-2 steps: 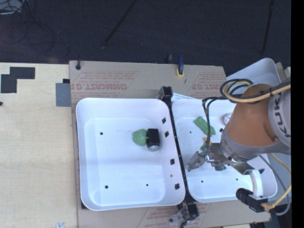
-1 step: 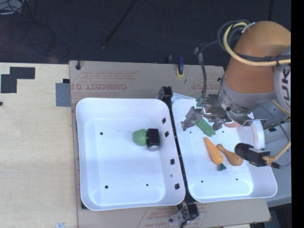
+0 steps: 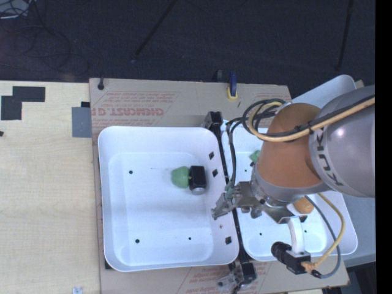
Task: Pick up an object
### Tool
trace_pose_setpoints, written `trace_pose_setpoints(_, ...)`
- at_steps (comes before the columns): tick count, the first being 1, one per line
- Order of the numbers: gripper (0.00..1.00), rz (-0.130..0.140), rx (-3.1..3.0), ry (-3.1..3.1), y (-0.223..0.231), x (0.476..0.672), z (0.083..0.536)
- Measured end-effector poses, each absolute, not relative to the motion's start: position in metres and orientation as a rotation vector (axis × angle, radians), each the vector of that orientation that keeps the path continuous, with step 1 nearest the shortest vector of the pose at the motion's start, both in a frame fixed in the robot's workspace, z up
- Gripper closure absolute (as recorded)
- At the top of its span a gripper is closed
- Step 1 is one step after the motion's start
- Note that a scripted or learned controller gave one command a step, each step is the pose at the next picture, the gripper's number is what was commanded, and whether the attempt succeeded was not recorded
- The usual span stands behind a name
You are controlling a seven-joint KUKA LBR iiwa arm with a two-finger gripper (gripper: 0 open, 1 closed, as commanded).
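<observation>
The grey arm (image 3: 331, 152) is looming nearest, hanging its tool (image 3: 229, 204) over the rim between the bins, grip state unreadable, while a green object (image 3: 180, 177) is lying untouched beside a dark one (image 3: 197, 179) in the left bin (image 3: 122, 237).

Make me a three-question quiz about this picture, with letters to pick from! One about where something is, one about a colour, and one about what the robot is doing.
1. Where is the green object?
A. In the left bin
B. On the wooden bench
C. On top of the arm

2. What colour is the band above the robot's wrist?
A. Blue
B. Orange
C. Pink

3. How does the green object lie against the small black object?
A. Far apart
B. Right up against it
C. In another bin

Answers: 1 A, it lies inside the left bin. 2 B, the band looks orange against the grey arm. 3 B, the two sit side by side, touching.
</observation>
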State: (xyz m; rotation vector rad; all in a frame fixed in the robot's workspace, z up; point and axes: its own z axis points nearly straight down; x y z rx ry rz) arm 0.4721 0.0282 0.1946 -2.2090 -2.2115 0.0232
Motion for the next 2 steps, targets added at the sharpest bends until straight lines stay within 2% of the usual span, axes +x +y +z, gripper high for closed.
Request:
trace_pose_setpoints(1, 0.00, 0.007, -2.214, -2.223, 0.0665, 0.4755, 0.2257)
trace_pose_setpoints(2, 0.00, 0.010, -2.219, -2.216, 0.0644, 0.4753, 0.2244)
